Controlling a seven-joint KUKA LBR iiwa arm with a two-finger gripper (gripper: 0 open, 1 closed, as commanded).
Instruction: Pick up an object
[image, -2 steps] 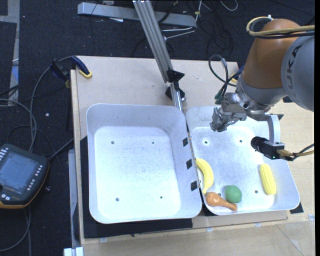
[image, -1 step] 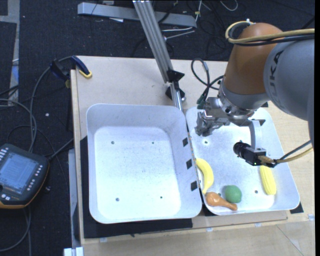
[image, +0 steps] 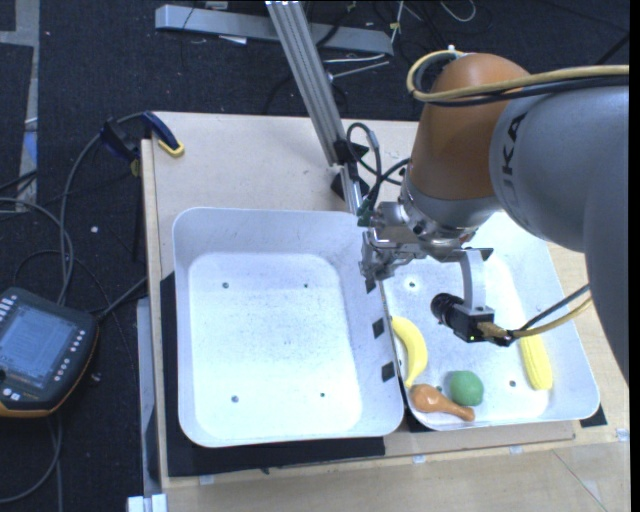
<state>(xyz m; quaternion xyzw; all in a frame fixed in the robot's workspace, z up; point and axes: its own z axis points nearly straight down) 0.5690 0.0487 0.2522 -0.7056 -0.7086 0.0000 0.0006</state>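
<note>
My gripper hangs over the near-left part of the right bin, close to the divide between the two bins. Below it in that bin lies a yellow banana, a short way nearer the front edge and apart from the gripper. A green ball and an orange-brown pear-shaped toy rest at the bin's front. A yellow corn cob lies at its right side. I see nothing held at the gripper.
The left bin stands beside the right one on the wooden bench. A slanted metal rail and cables cross behind the gripper. A black fitting hangs off the wrist above the right bin.
</note>
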